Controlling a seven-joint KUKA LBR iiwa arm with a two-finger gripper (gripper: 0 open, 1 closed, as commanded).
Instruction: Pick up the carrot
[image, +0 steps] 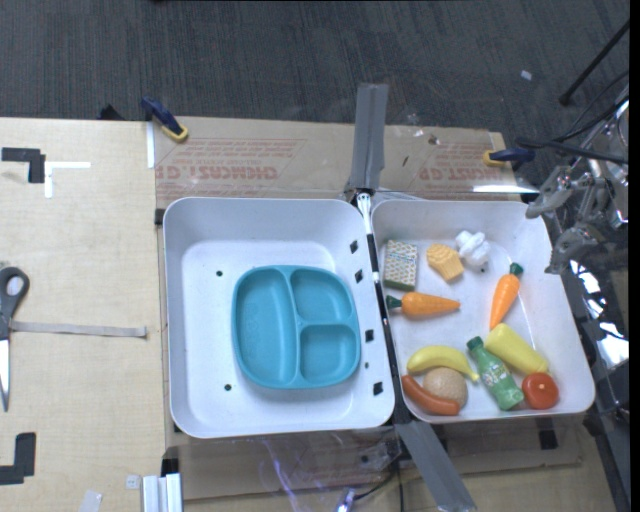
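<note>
A right-hand white bin (570, 330) holds a clutter of toy food, and everything here is placed against it. At its near edge lie a red sausage (432, 397), a tan bread roll (446, 382) touching it, a green bottle (497, 376) and a red tomato (540, 390) in the near right corner. Just beyond them rest a yellow banana (441, 356) and a yellow pepper (517, 349). In the middle of the bin are two carrots: one carrot (426, 305) lies flat near the left wall with its green top toward that wall; the other carrot (504, 296) lies tilted toward the right side, green top pointing away. Toward the far wall sit a checked sponge-like block (401, 264), a yellow cheese piece (445, 262) and a small white object (472, 247). Left of this bin, a second white bin (190, 330) holds a blue divided plate (297, 327). Scissors (8, 320) lie on the table (80, 400) far to the left. The arm's metal end (585, 205) hangs over the bin's far right corner; I cannot tell whether its fingers are released or clenched.
</note>
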